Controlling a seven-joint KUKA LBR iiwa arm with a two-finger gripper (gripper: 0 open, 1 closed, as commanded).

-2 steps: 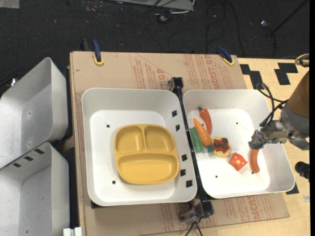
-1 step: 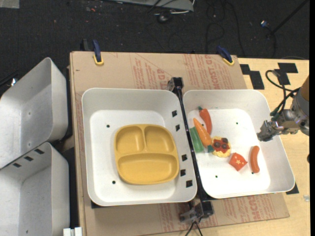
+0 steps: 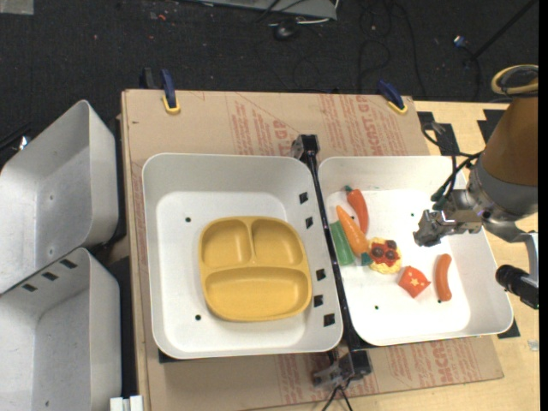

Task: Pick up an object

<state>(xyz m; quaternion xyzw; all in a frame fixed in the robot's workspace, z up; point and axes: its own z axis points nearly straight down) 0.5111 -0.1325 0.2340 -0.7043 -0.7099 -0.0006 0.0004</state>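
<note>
I am the gripper [image 3: 431, 229], and I hang over the right bin [image 3: 479, 319], up near its right side. My jaws look dark and small from up here, so I cannot tell how they stand, and I see nothing held in them. My job is to pick up 1 toy. The closest one is the red sausage [image 3: 443, 277], lying just below me by itself. Things could go wrong. The sausage is round and smooth, so I think it could roll or slip away if I come down a little off its middle. The red block [image 3: 413, 282] sits just beside it, and I might bump that instead and push both away. The other toys are bunched up near the left wall of this bin: a red chili [image 3: 358, 209], an orange carrot [image 3: 351, 230], a green piece [image 3: 342, 244] and a yellow cake with berries [image 3: 384, 256]. They touch each other, so grabbing 1 there might drag its neighbors. The left bin [image 3: 171, 315] holds a yellow tray [image 3: 254, 268] with 3 parts, and nothing is in it.
</note>
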